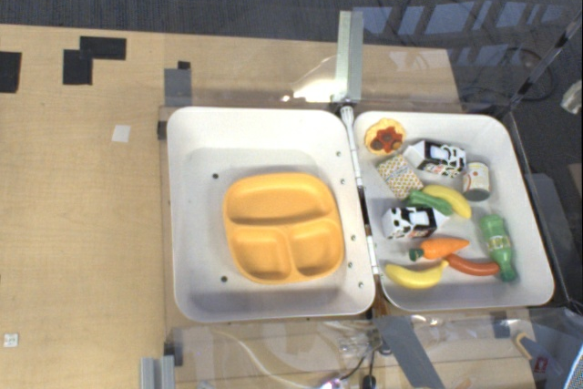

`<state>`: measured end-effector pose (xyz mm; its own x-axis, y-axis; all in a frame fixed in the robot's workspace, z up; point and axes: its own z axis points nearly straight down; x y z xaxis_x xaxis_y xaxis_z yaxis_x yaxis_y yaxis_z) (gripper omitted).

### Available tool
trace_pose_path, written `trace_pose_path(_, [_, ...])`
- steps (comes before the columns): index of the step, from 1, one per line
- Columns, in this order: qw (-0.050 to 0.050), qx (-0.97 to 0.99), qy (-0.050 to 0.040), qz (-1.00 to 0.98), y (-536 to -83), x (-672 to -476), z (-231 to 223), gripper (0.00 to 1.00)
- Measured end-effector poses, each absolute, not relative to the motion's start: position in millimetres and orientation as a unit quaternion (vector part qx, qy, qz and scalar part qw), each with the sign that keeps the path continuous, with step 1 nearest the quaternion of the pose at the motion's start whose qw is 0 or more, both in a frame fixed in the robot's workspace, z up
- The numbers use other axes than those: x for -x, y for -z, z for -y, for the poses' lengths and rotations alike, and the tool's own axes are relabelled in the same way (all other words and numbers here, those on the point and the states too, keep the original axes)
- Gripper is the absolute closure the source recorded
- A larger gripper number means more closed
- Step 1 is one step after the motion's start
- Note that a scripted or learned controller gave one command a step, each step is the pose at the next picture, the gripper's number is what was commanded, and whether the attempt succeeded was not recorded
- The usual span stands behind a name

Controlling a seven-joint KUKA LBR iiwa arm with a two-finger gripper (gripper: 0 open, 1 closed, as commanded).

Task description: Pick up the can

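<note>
The can [476, 180] is a small grey cylinder lying on its side near the right wall of the right bin [524, 187]. It rests just right of a black-and-white cow-patterned carton [441, 159] and above a green bottle [496, 244].
The right bin also holds a second cow-patterned carton [411, 220], two bananas [415, 274] [450, 200], a carrot [444, 247], a red sausage [472, 267], a patterned packet [400, 175] and a small pizza [385, 138]. A yellow divided tray [282, 226] lies in the left bin [196, 196].
</note>
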<state>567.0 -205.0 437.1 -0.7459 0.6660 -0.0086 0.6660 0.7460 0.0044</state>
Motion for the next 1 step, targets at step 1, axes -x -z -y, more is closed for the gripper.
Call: trace_pose_path(1, [0.004,-0.342,-0.0009,-0.94,-389.8,-582.1,155.7,1.0])
